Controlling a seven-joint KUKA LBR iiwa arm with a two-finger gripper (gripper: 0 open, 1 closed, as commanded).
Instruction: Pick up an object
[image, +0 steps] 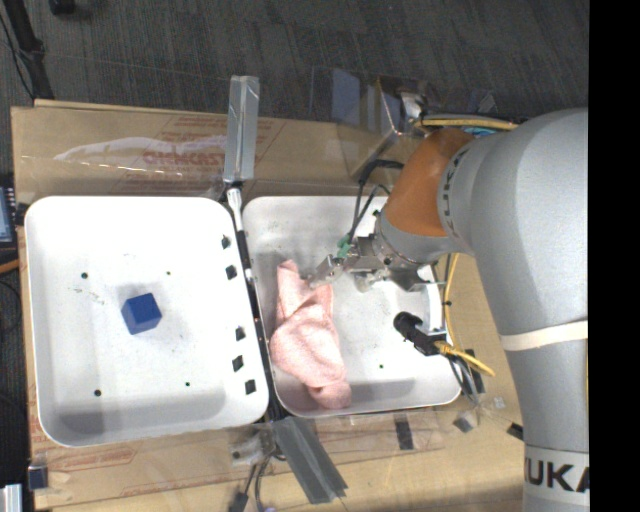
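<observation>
Reaching in from the right of the camera view, the grey arm (520, 250) bends its orange-banded wrist down over the right bin (400, 395), and the gripper (335, 268) hangs low beside the upper end of a pink cloth (305, 335). The cloth lies crumpled along the left wall of that bin, running from near the gripper down toward the bin's lower edge. It looks like the thing the arm is going for, since the tool sits right next to its top fold. Whether the gripper is spread or closed I cannot tell: the wrist hardware and cables crowd the tip, and no fold of cloth can be seen caught in it, so I would not call this a hold.

The left bin (60, 400) holds a small blue cube (142, 312) near its middle, well apart from the arm and untouched. A row of dark clips runs along the divider (240, 290) between the two bins.

My judgement is that the pick is at the approach or contact step. The soft cloth will bunch and slip, so a pinch on a raised fold would serve best.
</observation>
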